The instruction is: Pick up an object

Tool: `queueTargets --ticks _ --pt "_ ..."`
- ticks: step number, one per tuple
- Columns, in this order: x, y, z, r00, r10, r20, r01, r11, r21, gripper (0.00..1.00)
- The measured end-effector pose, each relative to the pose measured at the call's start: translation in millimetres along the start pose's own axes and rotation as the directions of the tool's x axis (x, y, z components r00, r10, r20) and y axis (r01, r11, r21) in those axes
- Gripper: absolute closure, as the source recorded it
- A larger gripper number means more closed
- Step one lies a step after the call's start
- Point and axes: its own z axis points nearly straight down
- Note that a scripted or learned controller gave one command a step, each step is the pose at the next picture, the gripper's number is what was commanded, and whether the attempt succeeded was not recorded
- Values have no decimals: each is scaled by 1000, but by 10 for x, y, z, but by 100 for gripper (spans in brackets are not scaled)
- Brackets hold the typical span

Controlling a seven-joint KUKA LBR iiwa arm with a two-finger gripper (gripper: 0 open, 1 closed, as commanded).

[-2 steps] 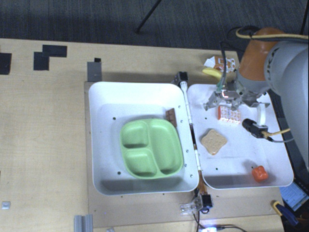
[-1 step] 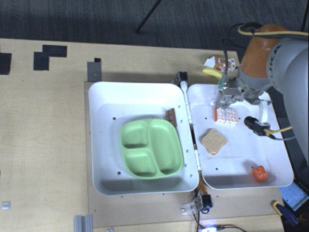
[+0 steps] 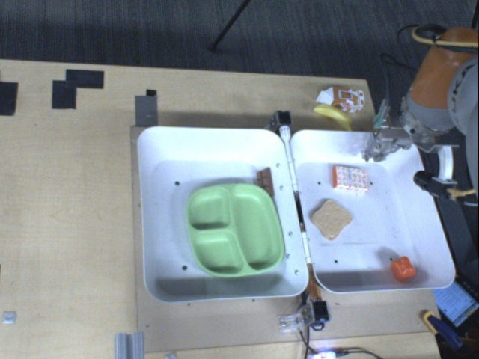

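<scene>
The left bin (image 3: 150, 223) holds a green tray (image 3: 236, 229) with three sections, sitting in the middle. A small brown thing (image 3: 265, 177) peeks out at the tray's 1 o'clock edge, next to the wall between the bins.

The right bin (image 3: 430, 223) has three things to pick from. A slice of toy bread (image 3: 331, 219) lies in the middle. A small red and white box (image 3: 350, 178) lies at 1 o'clock from the bread, close by. A little orange toy (image 3: 403, 268) sits far off at 4 o'clock, in the bin's near corner.

The box looks like the easiest pick, I think, because it is nearest the claw. The claw should move toward 7 o'clock until it is right above the box, go straight down, then squeeze its two short sides.

The gripper (image 3: 376, 151) hangs over the right bin's far edge, at 1 o'clock from the box. The grey arm comes in from the right with its orange band up top. The claw holds nothing, but it is too small to tell how wide it is.
</scene>
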Motion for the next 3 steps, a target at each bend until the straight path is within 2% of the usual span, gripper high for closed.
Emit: queueTargets --ticks 1,2,3 --pt "11 1 3 1000 -1 -1 1 1000 0 0" --pt "216 -823 396 1000 1 -2 -1 1000 2 0" --pt "890 -104 397 1000 -2 -3 2 1000 1 0"
